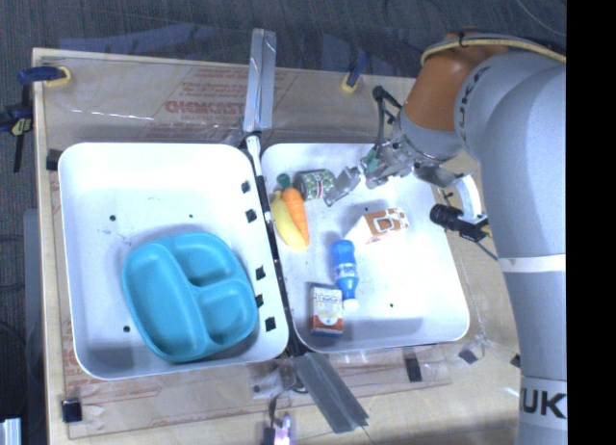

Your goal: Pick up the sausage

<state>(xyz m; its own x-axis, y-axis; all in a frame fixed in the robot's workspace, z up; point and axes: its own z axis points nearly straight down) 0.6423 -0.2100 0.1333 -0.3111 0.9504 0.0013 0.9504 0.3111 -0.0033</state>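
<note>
- Gripper (345, 186) sits low over the far part of the right bin (452, 284), its tip just beside a small green-and-white can (313, 183); whether it is clenched or released cannot be told at this angle.
- Grey arm (520, 144) comes in from the right, with its orange band (438, 87) above the wrist. The white letters "UK" (541, 403) read on its lower casing at the frame's edge.
- Sausage: I cannot tell which of the small items in the right bin it is.
- Against that bin's left wall lie a yellow banana (282, 226) and an orange carrot (295, 214), touching side by side.
- A white-and-orange packet (385, 224) lies near the middle, its print too small to read.
- A blue bottle (344, 270) with a white cap lies nearer the front, just beside a small carton (327, 309) whose label is illegible.
- Left bin (87, 193) holds a blue divided tray (190, 294) with three compartments.
- Reddish printed lettering (207, 104) runs across the bench board behind the bins, too faint to read.
</note>
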